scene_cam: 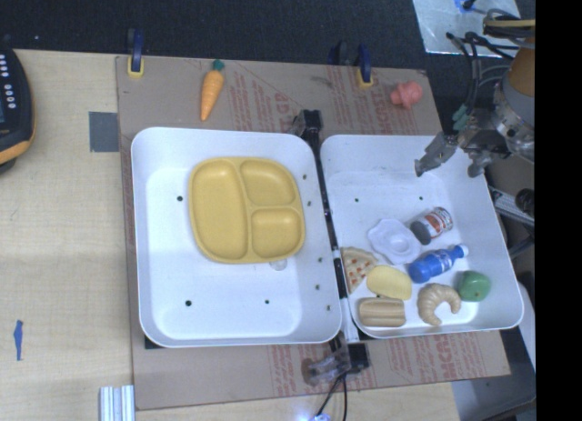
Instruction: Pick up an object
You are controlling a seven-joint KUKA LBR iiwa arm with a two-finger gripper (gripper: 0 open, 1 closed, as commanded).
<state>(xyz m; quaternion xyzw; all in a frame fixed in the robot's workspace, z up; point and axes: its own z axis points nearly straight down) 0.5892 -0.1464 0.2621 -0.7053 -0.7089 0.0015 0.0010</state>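
- Camera view: gripper (450, 161) at 2 o'clock — claw spread wide, holding nothing.
- Right bin (364, 174) — bottle (436, 263), can (431, 225), croissant (439, 301) at 5 o'clock.
- Left bin (155, 255) — yellow tray (245, 208).

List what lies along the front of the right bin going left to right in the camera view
Pizza slice → hot dog bun → croissant → green ball. The yellow piece above the bun overlaps both in position, so I left it out.
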